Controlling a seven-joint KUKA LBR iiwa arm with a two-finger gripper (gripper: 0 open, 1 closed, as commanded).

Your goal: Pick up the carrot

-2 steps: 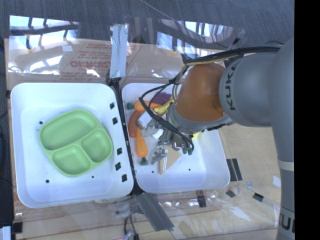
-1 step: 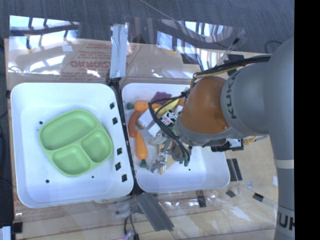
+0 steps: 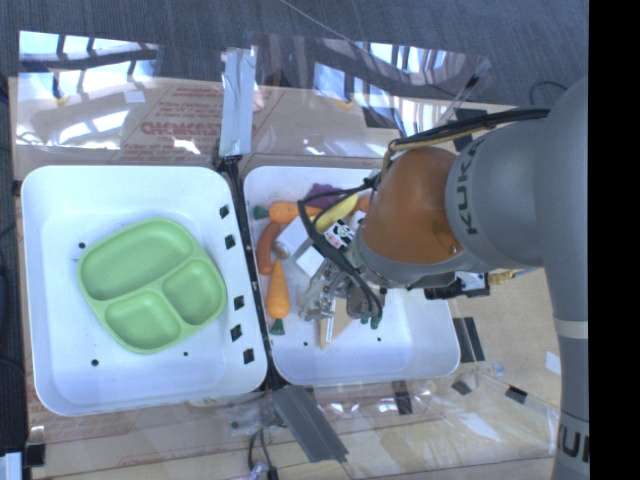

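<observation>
Several orange vegetables lie along the left side of the right bin (image 3: 430,353). A carrot (image 3: 277,290) lies lengthwise beside the divider, with a darker orange piece (image 3: 266,246) above it and another orange piece (image 3: 285,211) near the bin's top left. My gripper (image 3: 330,313) hangs over the middle of the right bin, just right of the carrot, fingers pointing down toward the bin floor. Nothing orange shows between the fingers. The arm's orange band (image 3: 415,218) covers the bin's upper right part.
The left bin (image 3: 50,298) holds a green three-compartment plate (image 3: 150,283). In the right bin, a yellow item (image 3: 338,210), a purple item (image 3: 322,190) and a white box (image 3: 295,238) sit close under the wrist. Clear plastic and tape line the bench behind.
</observation>
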